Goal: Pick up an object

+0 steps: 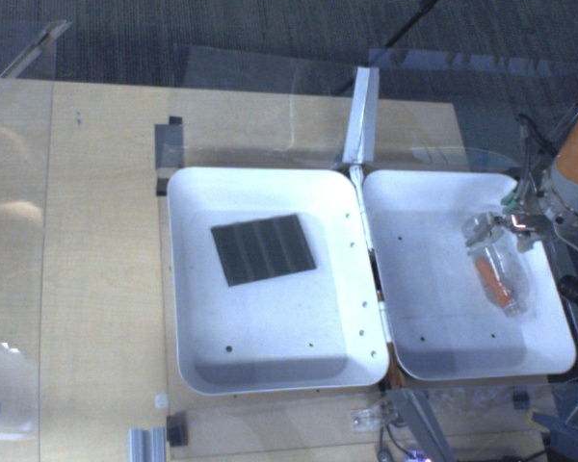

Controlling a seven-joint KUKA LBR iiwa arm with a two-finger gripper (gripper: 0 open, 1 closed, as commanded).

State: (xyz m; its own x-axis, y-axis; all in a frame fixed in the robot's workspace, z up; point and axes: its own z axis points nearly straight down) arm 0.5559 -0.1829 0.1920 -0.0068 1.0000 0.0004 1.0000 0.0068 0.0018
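Bins sit side by side on your wooden bench. The left bin holds a dark grey ribbed rectangular pad, lying flat and turned slightly off square, in the bin's upper-left part and apart from every wall.

Look to the right bin for the item to pick: a clear plastic bottle with something orange-red inside its lower half. It lies on its side near the bin's right wall, its narrow end towards the far right corner and its wider end angled down towards you.

The arm comes in at the right edge, with the orange band showing above the grey wrist. The gripper hangs over the far right part of the right bin, just at the bottle's upper end. From this slant you cannot tell how wide the tool stands, nor whether it touches the bottle or merely overlaps it in the view.

A grey metal bar runs away from the gap between the two bins at the far side.
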